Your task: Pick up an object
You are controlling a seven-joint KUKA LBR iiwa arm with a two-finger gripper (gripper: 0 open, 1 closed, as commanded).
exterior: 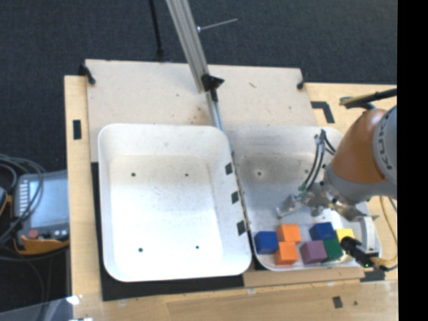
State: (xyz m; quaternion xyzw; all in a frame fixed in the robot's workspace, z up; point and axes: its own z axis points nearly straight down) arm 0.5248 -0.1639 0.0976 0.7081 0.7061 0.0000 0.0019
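Several small blocks lie in a cluster at the front of the right bin (267, 152): a blue block (266, 241), two orange blocks (290, 233) (286, 252), a purple block (312, 251), a second blue block (322, 231), a green block (333, 249) and a yellow block (344, 235). My gripper (299, 210) hangs just behind this cluster, over the bin's floor, open with nothing between its fingers. The arm's orange band (358, 156) rises to the right of it and covers the bin's right side.
The left bin (167, 199) sits beside the right one, the two rims meeting near the middle. A slanted metal pole (190, 39) rises from behind the bins. A grey pendant with cables (37, 206) lies off the bench at the left.
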